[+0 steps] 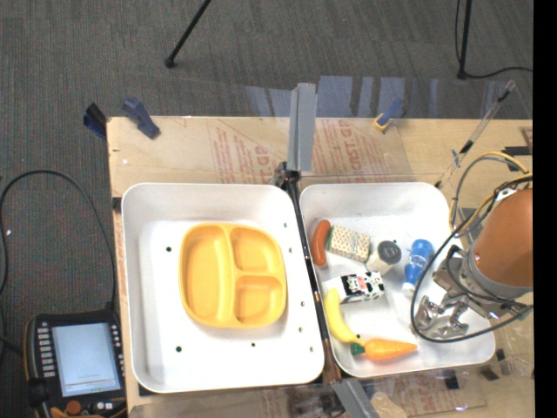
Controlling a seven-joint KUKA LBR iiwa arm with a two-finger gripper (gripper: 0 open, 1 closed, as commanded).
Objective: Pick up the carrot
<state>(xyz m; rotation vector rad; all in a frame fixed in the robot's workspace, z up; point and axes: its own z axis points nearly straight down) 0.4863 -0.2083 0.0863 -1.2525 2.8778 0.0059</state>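
The hand is hovering with nothing between its fingers, the carrot lying just beside it, risking nudging the adjacent banana instead.

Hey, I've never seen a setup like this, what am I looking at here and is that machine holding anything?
One camera looks down at a slant on a bench with two white bins. The grey and orange thing at the right is a robot arm; its gripper hangs over the right bin, with nothing seen between its fingers. That bin holds a carrot, a banana, a sausage, a small milk carton, a patterned box and a blue bottle. The left bin holds a yellow divided plate.
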